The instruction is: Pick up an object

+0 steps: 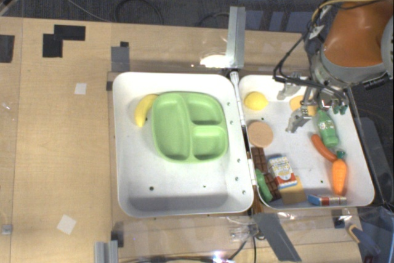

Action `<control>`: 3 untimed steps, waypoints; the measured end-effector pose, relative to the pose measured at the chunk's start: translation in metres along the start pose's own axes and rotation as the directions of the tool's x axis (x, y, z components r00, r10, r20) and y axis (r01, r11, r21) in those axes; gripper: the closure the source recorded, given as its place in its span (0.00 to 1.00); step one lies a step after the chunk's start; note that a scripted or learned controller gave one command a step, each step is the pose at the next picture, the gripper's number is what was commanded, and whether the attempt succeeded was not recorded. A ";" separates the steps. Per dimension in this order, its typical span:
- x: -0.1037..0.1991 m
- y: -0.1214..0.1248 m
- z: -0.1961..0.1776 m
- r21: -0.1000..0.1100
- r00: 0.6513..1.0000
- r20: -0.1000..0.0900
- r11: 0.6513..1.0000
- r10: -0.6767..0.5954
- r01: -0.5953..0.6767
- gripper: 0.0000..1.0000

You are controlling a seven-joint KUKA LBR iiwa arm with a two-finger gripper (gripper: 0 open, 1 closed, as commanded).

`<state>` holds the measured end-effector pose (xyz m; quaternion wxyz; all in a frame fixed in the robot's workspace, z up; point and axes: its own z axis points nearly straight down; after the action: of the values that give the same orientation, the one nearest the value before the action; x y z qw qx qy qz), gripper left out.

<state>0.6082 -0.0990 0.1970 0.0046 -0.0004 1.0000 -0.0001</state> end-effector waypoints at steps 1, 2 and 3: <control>0.073 -0.065 0.101 0.000 0.992 -0.005 0.992 -0.125 0.125 0.00; 0.106 -0.089 0.105 0.005 0.991 0.009 0.991 -0.134 0.134 0.00; 0.099 -0.088 0.091 0.012 0.990 0.027 0.990 -0.142 0.141 1.00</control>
<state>0.5098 -0.1867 0.1054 0.0184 -0.0713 0.9973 -0.0054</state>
